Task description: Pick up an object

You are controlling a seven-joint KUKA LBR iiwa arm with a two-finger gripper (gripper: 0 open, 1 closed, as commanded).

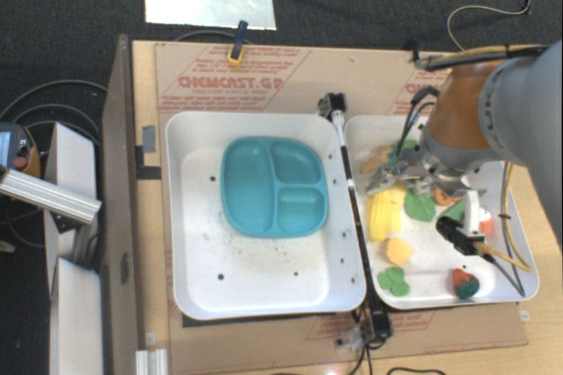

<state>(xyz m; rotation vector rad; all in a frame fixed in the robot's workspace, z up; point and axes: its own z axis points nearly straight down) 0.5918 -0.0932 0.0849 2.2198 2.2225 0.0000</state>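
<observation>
Your gripper [400, 175] hangs low in the right bin [519, 281], just above the yellow corn [384, 215], probably lining up on that toy, though you cannot tell whether it is parted or closed.

The arm [493, 113] runs off the right edge, and its wrist hides the back of the right bin [440, 298]. Beside the yellow corn [384, 215], the gripper [400, 180] is a blurred tangle, its fingers indistinct, and small toys under it are partly covered.
</observation>
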